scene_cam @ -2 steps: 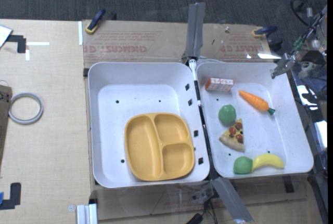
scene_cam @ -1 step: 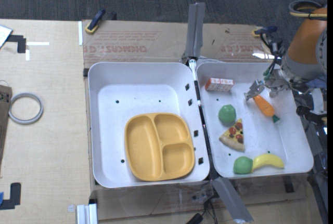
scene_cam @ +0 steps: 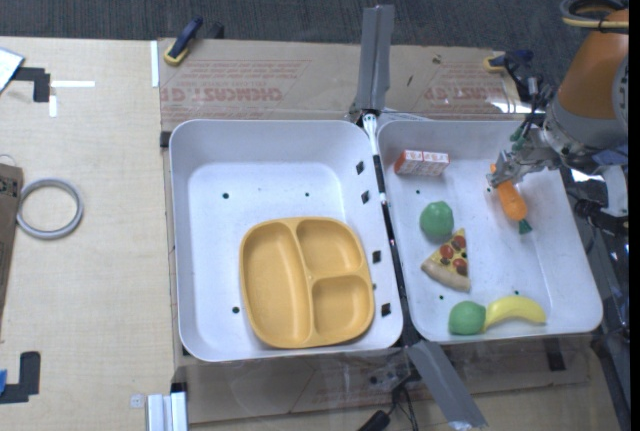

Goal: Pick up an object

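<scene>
My gripper [scene_cam: 507,173] hangs over the far right part of the right bin [scene_cam: 585,281], with the arm's orange band behind it. An orange toy carrot [scene_cam: 512,202] with a green stem lies directly under the gripper's tip, touching or nearly touching it; whether it is gripped is unclear. In the same bin lie a small red and white box [scene_cam: 421,162], a green ball [scene_cam: 436,219], a pizza slice [scene_cam: 449,261], a second green ball [scene_cam: 466,317] and a yellow banana [scene_cam: 516,311].
The left bin [scene_cam: 184,219] holds a yellow divided plate [scene_cam: 305,281]. A grey divider post [scene_cam: 375,59] stands between the bins at the back. A tape roll [scene_cam: 46,208] lies on the bench at the left, and a blue clamp [scene_cam: 183,41] sits on the cardboard behind.
</scene>
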